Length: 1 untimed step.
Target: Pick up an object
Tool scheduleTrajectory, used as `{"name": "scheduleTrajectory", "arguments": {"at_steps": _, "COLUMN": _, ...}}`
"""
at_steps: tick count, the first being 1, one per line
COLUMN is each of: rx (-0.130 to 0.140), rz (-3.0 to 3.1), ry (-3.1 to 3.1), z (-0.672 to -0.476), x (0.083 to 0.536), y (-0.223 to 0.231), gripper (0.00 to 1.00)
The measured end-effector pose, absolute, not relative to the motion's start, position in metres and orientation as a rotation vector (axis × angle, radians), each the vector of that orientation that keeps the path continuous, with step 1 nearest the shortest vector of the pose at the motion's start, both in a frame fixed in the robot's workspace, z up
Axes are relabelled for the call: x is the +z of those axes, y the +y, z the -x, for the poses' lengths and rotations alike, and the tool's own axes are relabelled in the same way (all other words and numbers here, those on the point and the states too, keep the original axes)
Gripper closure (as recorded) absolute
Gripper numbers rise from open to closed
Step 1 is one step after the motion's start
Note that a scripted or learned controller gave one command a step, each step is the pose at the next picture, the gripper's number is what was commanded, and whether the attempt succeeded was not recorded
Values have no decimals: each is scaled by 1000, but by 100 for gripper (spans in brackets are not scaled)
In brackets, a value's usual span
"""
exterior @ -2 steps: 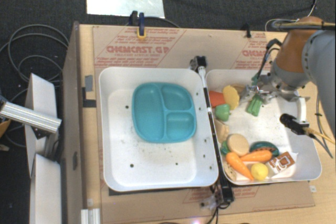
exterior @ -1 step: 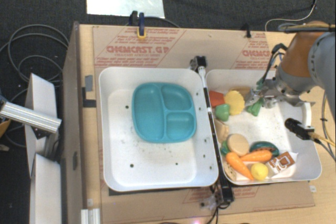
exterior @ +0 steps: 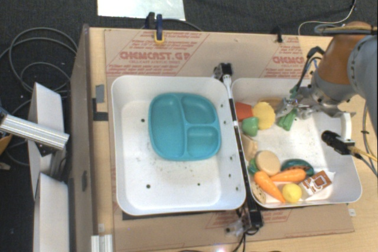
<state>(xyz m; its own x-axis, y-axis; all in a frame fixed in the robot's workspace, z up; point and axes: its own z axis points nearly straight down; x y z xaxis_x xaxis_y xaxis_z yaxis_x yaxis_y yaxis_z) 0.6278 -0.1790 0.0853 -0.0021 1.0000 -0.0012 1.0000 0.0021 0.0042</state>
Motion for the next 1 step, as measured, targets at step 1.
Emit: {"name": "scheduleTrajectory", "arguments": {"at_steps": 1, "rx": 0, "rz": -2214, "ry": 2226, "z": -624, "x": 85, "y": -159, "gripper": 0}}
